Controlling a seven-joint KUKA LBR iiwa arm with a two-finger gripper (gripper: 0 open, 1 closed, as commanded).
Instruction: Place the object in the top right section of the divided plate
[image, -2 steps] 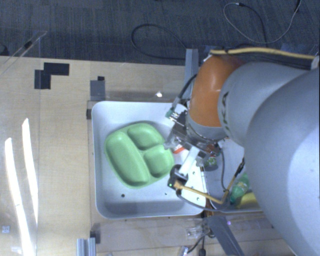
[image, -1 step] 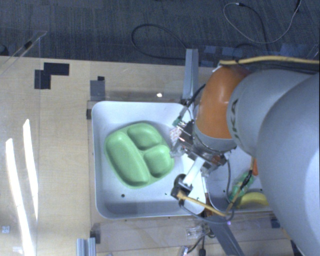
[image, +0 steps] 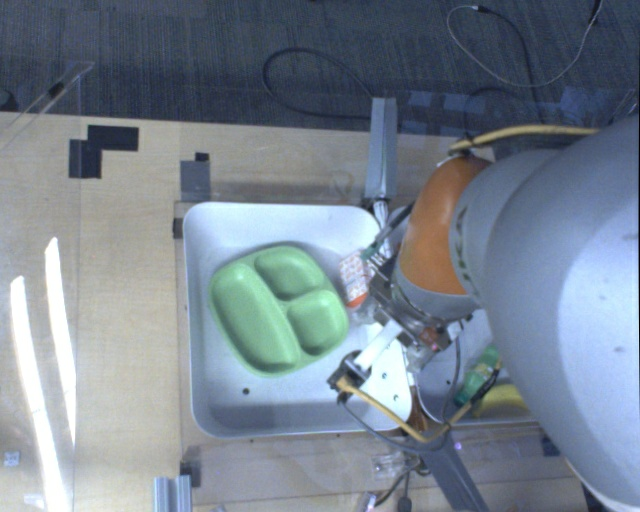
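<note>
Green divided plate (image: 277, 312), 3 sections, lies flat in left white bin (image: 215, 400), turned at a slant, roughly mid-bin. Small object (image: 353, 277), white w/ red-orange print, sits just off plate's upper-right edge, near bin's right side, partly hidden by arm.

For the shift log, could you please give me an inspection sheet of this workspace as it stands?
Surface: shallow white left bin on a wooden bench.
Job's things: green three-section divided plastic plate lying in the left bin, sections bare; small red-and-white packet beside the plate's right rim.
Clutter: green and yellow items in the right bin.
Gripper: near the packet, hidden by the arm's wrist.
Cables: black loops on the dark floor; yellow cable along the arm.
Surroundings: black tape marks.
</note>
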